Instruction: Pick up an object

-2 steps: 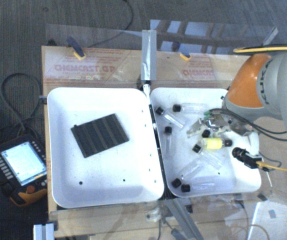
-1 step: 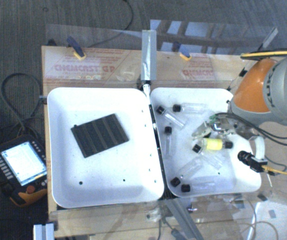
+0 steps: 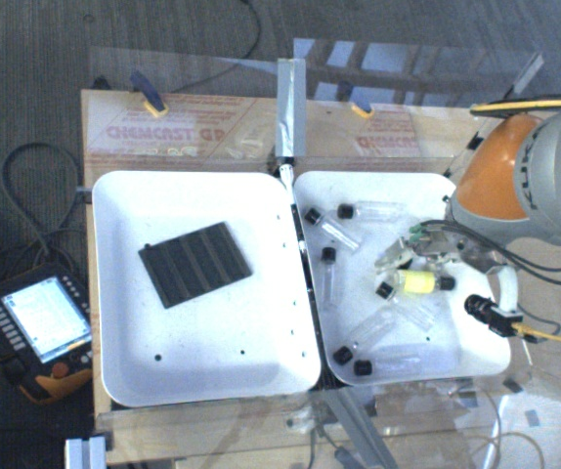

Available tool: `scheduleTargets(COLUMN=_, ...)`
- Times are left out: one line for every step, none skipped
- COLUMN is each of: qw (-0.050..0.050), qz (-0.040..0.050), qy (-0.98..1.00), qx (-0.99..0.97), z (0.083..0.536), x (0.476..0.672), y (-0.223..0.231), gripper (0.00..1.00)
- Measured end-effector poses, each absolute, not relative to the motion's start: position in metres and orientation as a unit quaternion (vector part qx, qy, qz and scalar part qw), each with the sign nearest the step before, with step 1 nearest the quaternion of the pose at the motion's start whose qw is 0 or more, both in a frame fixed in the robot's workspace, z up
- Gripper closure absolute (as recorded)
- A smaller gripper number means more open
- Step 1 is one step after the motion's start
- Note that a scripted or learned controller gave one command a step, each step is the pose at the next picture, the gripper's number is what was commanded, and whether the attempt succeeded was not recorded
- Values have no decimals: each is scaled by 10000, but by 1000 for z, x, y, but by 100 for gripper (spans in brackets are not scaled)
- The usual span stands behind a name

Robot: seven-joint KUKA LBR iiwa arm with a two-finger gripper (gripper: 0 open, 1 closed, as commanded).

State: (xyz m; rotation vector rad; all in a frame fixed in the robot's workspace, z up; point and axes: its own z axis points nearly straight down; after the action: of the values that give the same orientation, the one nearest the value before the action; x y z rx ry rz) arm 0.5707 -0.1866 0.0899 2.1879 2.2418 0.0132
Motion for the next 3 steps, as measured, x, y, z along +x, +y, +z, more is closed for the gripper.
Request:
scheduleTargets(qw=46, qz=42, qy=7156, qx=6984, z=90, x=571, y=-187, gripper=0)
scheduleTargets(qw=47, qz=42, qy=7156, qx=6984, z=90, x=571, y=-187, gripper=0)
scheduleTargets(qw=69, qz=48, qy=7152, qx=6989, z=99, x=573, y=-188, gripper=100)
